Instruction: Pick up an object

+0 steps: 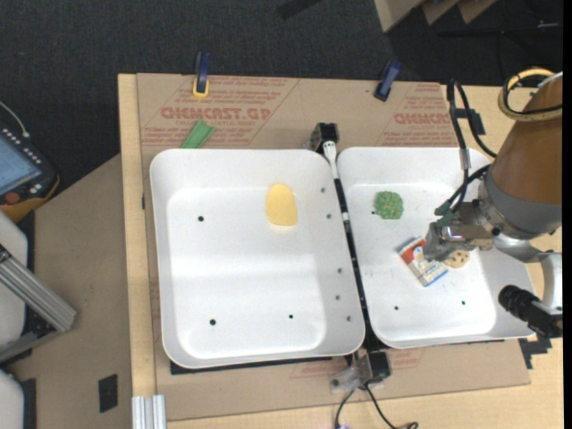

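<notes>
**Pincer low over the small packet in the right bin**

You needed to centre the pincer [444,244] over the small flat red, white and blue packet [423,263] and descend squarely, since its thin profile risked slipping. The packet lay in the right white plastic bin [393,324], touching or just beneath the pincer's left side. Whether the pincer was wide or narrow, you could not tell.

The grey arm's two-finger gripper [444,244] hangs low in the right white bin [402,315], directly over a small red, white and blue packet [422,264]. A round green ball [388,205] lies near that bin's far edge. A pale yellow lump [281,206] lies in the left white bin [223,329], toward its far edge.
</notes>
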Available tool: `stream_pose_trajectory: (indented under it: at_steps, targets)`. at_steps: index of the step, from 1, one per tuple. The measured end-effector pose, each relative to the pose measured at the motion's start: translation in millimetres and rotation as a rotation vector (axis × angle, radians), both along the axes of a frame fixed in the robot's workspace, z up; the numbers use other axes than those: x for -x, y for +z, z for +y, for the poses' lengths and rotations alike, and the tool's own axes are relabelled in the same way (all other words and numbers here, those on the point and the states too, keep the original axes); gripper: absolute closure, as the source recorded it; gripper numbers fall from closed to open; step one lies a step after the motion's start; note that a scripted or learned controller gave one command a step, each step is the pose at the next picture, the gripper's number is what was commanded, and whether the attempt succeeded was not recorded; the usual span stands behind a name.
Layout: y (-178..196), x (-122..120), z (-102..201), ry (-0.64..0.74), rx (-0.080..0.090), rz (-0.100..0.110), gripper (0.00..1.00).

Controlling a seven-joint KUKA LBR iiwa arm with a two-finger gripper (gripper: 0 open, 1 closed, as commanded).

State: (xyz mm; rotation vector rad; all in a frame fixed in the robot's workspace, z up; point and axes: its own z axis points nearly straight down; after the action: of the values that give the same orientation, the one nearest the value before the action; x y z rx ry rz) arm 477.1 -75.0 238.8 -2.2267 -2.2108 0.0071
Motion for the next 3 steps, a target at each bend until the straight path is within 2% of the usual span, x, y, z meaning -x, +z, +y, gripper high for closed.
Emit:
stream_pose_trajectory:
  at_steps: [1, 2, 3]
  targets:
    - [86.2, -3.8, 62.2, 0.016, -0.002, -0.017, 1.0]
    - [91.9, -3.3, 58.5, 0.009, 0.0, -0.01, 1.0]
    - [-6.0, -0.2, 23.9, 0.002, 0.0, 0.005, 1.0]
